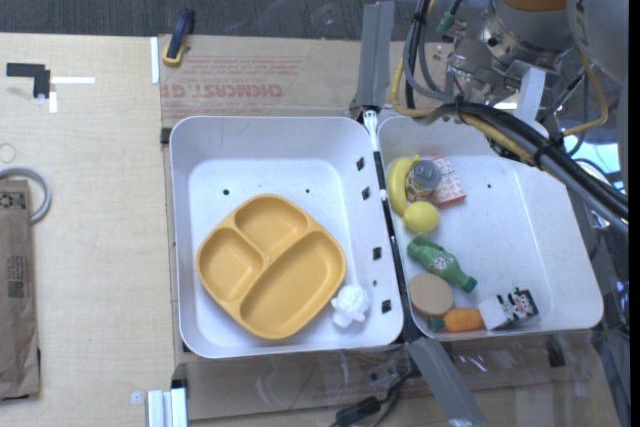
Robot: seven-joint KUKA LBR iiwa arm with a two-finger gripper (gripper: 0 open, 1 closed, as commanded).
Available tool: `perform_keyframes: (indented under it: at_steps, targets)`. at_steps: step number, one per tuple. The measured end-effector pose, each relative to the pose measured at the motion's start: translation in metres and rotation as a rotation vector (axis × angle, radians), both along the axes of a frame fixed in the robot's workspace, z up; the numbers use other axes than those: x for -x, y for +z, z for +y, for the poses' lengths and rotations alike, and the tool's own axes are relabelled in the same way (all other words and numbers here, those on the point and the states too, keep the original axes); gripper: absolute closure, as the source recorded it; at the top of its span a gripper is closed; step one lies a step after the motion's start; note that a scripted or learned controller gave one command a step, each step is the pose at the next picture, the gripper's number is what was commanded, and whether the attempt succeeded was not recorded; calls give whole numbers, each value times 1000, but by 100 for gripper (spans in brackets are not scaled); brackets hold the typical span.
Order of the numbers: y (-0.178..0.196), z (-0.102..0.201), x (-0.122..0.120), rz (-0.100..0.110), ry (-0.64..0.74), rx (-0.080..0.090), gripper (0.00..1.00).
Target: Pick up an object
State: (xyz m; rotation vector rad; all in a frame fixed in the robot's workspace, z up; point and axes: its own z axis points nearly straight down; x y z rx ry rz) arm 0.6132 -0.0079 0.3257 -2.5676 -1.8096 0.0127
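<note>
Claw (478, 80) at upper right of frame, above right bin (560, 225) back rim; open/closed state cannot tell. Candidate objects crowd bin's left side: banana (400, 183), lemon (421, 217), green bottle (440, 262). Risk: tight cluster, descent likely nudges neighbours, round lemon rolls away.

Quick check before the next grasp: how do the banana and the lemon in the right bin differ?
The banana is long and curved; the lemon is short and rounded. The banana runs along the right bin's left wall, while the lemon sits at the banana's lower end, farther into the bin. The banana is a deeper yellow, the lemon paler and greener. Both are yellow fruit lying close together.
</note>
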Motion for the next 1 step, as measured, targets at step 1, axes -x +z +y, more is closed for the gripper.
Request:
perform_keyframes:
  at_steps: [1]
  targets:
    - [-109, 6, 10, 1, -121, 0, 100]
